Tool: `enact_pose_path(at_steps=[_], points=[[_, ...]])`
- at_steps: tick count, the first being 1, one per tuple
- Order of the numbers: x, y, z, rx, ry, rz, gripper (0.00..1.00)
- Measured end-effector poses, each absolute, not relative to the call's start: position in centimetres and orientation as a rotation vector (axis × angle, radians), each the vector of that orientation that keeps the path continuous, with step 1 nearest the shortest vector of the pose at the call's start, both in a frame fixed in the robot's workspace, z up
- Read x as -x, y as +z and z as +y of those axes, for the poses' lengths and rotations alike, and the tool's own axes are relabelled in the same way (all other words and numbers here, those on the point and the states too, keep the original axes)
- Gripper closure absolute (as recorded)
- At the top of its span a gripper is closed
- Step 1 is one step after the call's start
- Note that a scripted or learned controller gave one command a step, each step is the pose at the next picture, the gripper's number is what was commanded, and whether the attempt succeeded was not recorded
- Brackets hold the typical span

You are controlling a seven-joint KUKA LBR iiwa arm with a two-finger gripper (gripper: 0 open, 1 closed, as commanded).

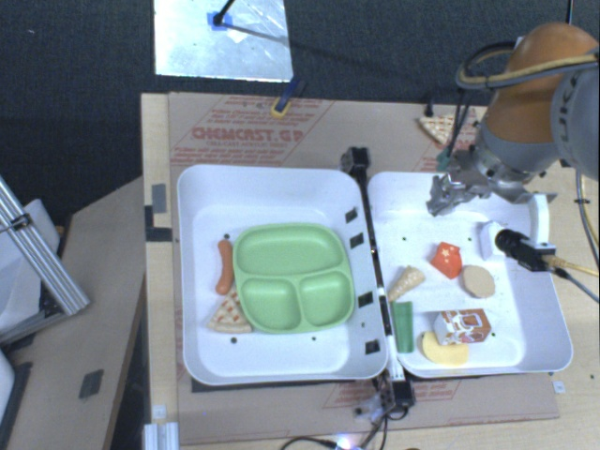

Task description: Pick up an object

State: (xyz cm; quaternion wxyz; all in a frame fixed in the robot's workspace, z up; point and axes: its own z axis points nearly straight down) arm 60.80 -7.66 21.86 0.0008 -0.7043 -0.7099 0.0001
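The gripper (pixel 448 195) hovers over the right bin's (pixel 412 195) upper area; its jaw state cannot be determined. The red wedge (pixel 447 259) lies mid-bin, near the round cookie (pixel 478 281). It appears light and rigid; grasp across its flat sides.

Two white bins (pixel 281 181) sit on a tan table (pixel 384 125) printed with red lettering. In the left bin, a light green tray (pixel 291 279), a reddish-orange sausage (pixel 225 265) and a golden criss-crossed waffle wedge (pixel 229 315). On the right, a red block (pixel 447 259), a green stick (pixel 403 326), a yellow banana (pixel 442 350), a beige round (pixel 478 281) and a brown-and-white patterned carton (pixel 463 325). The arm (pixel 539 73) shows orange and grey.
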Motion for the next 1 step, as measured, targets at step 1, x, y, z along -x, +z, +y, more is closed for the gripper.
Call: enact_pose_path(at_steps=[1], points=[[-57.97,21.8,-2.85,2.21,-0.001,-2.23,1.0]])
